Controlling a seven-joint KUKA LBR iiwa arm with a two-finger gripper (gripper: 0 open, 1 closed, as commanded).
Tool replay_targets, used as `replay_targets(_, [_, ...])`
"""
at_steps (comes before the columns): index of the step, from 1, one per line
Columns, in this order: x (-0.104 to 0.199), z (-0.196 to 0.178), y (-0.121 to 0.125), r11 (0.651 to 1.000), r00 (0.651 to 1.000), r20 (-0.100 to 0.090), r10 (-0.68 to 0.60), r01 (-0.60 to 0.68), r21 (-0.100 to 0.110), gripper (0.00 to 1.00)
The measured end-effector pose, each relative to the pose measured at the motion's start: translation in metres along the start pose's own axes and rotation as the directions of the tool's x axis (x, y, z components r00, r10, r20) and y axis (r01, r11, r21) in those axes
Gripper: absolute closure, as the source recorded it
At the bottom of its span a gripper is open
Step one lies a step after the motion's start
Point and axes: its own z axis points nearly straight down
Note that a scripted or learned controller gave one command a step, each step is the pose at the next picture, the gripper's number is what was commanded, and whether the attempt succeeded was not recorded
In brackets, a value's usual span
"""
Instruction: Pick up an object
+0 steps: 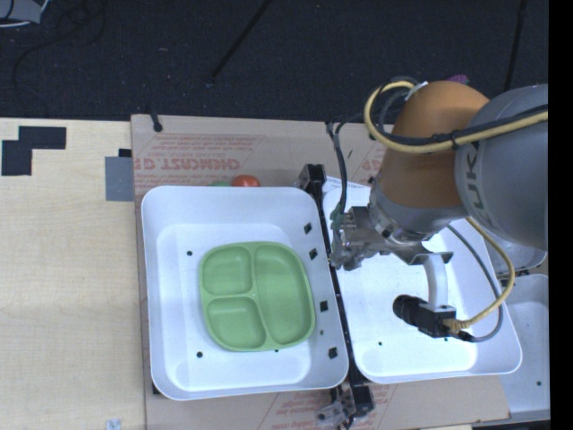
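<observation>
A light green divided plate [257, 295] with three compartments lies flat in the middle of the left bin [170, 240]. My gripper [346, 243] hangs low over the left edge of the right bin [407, 356], close to the black divider between the bins. It stands right of the plate and apart from it. The arm's grey wrist and orange band [430, 141] cover most of the gripper from above. Nothing shows in its grasp.
A small red-orange thing [245, 182] peeks over the left bin's far wall, outside the bin. A black cable fitting [423, 314] on a yellow cable hangs from the arm over the right bin's floor. Cardboard surrounds both bins.
</observation>
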Motion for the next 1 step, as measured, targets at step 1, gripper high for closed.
replay_targets(1, [0.0557, 0.0138, -0.0021, 1.000, 1.000, 0.000, 0.000, 0.000, 0.002, 1.00])
